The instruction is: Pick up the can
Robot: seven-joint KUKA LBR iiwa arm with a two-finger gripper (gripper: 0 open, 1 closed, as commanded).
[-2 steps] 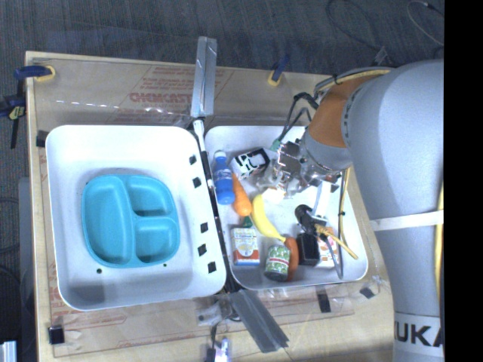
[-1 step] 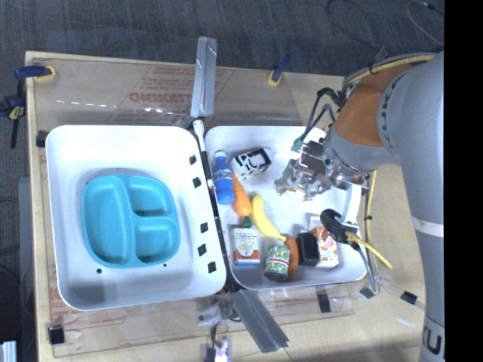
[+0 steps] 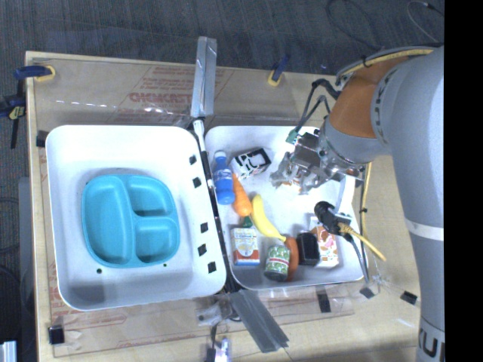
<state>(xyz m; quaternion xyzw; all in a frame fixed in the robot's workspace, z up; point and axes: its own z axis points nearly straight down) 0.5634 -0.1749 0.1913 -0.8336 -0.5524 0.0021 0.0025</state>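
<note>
Dark carpet frames a plywood worktop [image 3: 113, 89] carrying two white bins side by side, seen from the fixed overhead camera: the left bin [image 3: 68, 138] holds one blue divided plate [image 3: 132, 219], while the right bin [image 3: 290, 210] holds the clutter. The can [image 3: 278, 261], one only, with a green label, stands upright near the right bin's front wall, just beside a juice carton [image 3: 245, 246] on its left. The grey arm [image 3: 392, 119] reaches in from the right with its gripper [image 3: 296, 173] over the far half of the same bin, well apart from the can; whether it is open or closed cannot be told, and nothing is seen in its hold. The approach step looks to be in hand, with the grasp not yet made; the next move would call for travelling toward the front wall and descending between close neighbours. Also counted: one banana [image 3: 263, 217], one blue bottle [image 3: 223, 179], one carrot [image 3: 240, 194], two cartons in all, the second [image 3: 326, 247] at the front right corner
</note>
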